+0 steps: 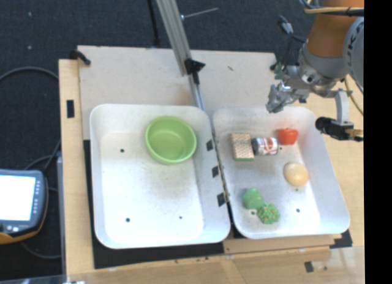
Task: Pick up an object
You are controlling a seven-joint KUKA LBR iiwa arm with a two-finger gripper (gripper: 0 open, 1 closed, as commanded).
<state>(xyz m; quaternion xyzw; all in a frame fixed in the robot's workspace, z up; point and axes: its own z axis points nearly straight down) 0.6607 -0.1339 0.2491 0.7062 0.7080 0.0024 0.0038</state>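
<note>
- White plastic bins sit side by side in the middle of the frame: the left bin (110, 215) and the right bin (324, 212), their inner rims touching along a dark seam.
- At upper right the grey arm with its orange band (334, 13) is cut off by the frame edge, so only its wrist end shows.
- Below the wrist, the gripper (278, 102) hangs over the upper rim of the right bin; it is small and dark against the bench, and I cannot tell whether it is open or closed. Nothing is visibly held in it.
- Inside the right bin lie a tan block (242, 146), a small can (266, 146) on its side just beside the block, and a red object (286, 136) touching the can's far end; its shape is hard to make out.
- Lower down sit a pale yellow round object (296, 174) and two green lumps (261, 206) close together, blurred.
- A green bowl (171, 140) stands upright in the upper part of the left bin.
- A metal pole (174, 29) slants down from the top edge, hiding part of the bench.
</note>
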